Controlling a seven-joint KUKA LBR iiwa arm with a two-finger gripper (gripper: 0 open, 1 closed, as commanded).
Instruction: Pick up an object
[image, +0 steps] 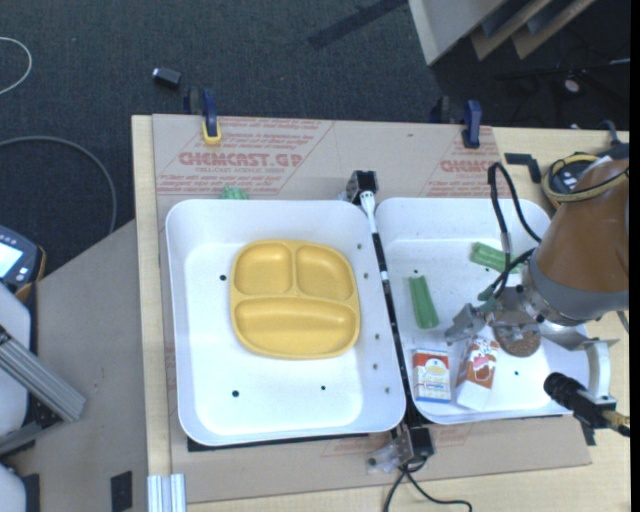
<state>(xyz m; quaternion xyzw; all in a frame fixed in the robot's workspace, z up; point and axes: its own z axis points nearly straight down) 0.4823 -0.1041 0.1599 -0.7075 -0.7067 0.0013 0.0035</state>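
Observation:
The right bin (450, 222) holds several small objects. A green bar (422, 301) lies near its left wall, and a second green piece (489, 256) lies further back. Two red-and-white packets sit at the front: one flat (432, 377), the other (479, 366) tilted beside it. My gripper (487, 326) hangs low over the bin's middle, just above the tilted packet and right of the green bar. A brown round shape (519, 343) sits right beside the gripper. The grey arm with its orange band (585, 240) covers the bin's right part.
The left bin (200, 300) holds a yellow divided plate (295, 299). A black rail (380, 270) runs between the bins. Blue clamps (209, 110) pin the cardboard at the back. Cables (505, 200) loop near the arm.

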